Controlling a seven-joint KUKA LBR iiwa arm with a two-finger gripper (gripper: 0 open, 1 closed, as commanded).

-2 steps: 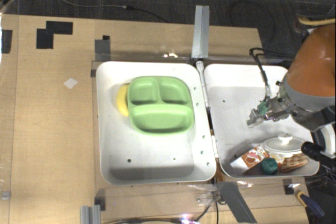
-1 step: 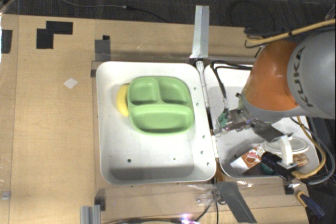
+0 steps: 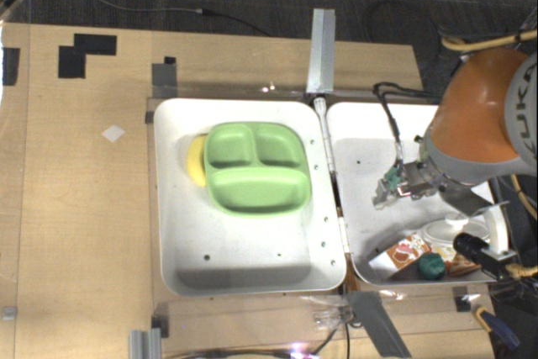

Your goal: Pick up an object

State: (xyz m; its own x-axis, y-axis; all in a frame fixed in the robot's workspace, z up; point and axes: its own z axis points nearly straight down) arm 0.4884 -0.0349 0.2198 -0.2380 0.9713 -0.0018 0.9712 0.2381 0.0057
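A green divided plate [image 3: 255,167] lies in the left bin [image 3: 244,265], partly covering a yellow object [image 3: 195,161] at its left edge. In the right bin [image 3: 361,147], an orange and red packet [image 3: 408,250], a small dark green round object [image 3: 431,266] and a white object [image 3: 447,229] are bunched near the front wall. My gripper [image 3: 393,187] hangs over the middle of the right bin, above and slightly left of that bunch. Nothing shows in it.
The grey and orange arm [image 3: 483,118] covers the right half of the right bin. A metal divider post [image 3: 321,50] stands behind the two bins where they meet. Black cables [image 3: 388,109] hang along the arm. Bare bin floor lies left of the gripper.
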